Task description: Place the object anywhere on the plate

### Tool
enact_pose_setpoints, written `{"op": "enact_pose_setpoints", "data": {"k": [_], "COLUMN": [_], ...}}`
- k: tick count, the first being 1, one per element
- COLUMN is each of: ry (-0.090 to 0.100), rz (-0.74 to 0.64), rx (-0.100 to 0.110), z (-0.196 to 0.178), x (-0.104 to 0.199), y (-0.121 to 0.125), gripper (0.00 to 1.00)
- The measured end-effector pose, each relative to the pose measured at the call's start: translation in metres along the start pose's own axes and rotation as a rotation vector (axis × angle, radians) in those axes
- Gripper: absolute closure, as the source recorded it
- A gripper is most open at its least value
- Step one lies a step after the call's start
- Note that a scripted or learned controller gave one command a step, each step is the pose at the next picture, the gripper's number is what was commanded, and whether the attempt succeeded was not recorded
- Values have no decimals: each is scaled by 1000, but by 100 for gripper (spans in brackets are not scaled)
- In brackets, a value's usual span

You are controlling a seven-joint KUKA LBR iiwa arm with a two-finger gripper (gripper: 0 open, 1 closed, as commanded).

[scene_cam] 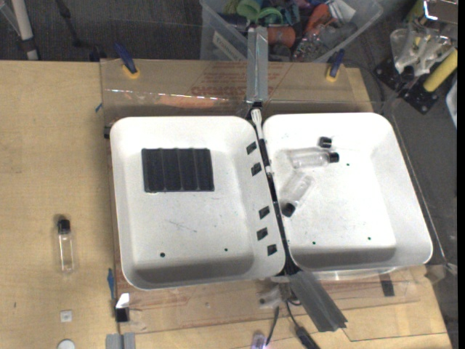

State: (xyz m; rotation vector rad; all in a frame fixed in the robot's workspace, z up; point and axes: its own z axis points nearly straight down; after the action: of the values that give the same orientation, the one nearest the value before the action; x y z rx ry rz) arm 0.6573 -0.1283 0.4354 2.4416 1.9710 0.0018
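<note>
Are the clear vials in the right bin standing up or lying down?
Lying down. The two clear vials show their full length flat on the floor of the right bin, black caps pointing sideways.

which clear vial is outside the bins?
The vial on the bench, left of the left bin. The other clear vials lie in the right bin.

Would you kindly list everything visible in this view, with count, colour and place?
Bins: two, white, side by side on the bench.
Ridged plate: one, black, upper left of the left bin.
Vials: apparently three, clear with black caps, upper left of the right bin.
Loose vial: one, clear with black cap, on the bench left of the bins.
Tub: one, clear, full of colourful items, behind the bins.
Clamps: two, blue and yellow, behind the bins.
</note>
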Motion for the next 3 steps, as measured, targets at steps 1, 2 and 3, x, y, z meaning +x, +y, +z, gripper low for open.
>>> {"op": "enact_pose_setpoints", "data": {"k": [1, 2, 3], "ry": [0, 0, 0], "rz": [348, 951, 1159], "rx": [6, 4, 5], "z": [1, 1, 1], "x": [25, 23, 47], "y": [-11, 1, -16], "gripper": [100, 100, 100]}}
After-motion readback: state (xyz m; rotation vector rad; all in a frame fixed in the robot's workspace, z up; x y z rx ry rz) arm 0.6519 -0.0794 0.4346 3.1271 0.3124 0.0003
